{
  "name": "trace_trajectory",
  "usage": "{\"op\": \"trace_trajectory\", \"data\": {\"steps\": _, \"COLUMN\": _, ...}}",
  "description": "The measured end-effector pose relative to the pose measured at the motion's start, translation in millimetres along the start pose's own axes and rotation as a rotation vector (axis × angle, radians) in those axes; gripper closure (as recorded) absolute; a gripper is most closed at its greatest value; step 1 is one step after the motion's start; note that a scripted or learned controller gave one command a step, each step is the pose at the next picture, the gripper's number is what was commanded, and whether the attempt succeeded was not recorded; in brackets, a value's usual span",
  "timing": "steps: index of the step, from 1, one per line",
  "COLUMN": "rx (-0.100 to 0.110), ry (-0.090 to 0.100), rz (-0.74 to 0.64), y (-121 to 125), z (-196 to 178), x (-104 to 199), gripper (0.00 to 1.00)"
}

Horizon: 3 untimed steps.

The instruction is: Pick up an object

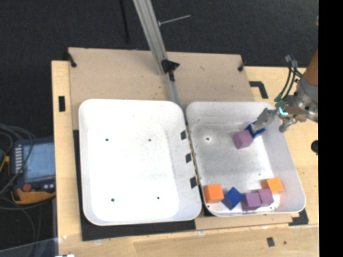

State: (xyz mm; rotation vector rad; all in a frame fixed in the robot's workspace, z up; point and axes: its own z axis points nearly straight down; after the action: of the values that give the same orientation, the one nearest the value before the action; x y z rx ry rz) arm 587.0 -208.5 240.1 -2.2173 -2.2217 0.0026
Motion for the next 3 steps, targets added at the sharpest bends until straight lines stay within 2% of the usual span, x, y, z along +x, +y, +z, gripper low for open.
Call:
{"op": "trace_trajectory", "data": {"steps": 1, "rx": -0.004, "ry": -0.002, "rz": -0.002, "y": 0.8, "z": -2.5, "x": -0.2, "gripper": 0.00}}
{"op": "trace_trajectory", "data": {"steps": 2, "rx": 0.001, "ry": -0.002, "rz": 0.003, "y": -1.1, "z": 40.6, "x": -6.4, "gripper": 0.00}}
{"op": "trace_trajectory", "data": {"steps": 3, "rx": 0.000, "ry": -0.002, "rz": -0.001, "y": 7.8, "z": 96.3, "x": -4.6, "gripper": 0.00}}
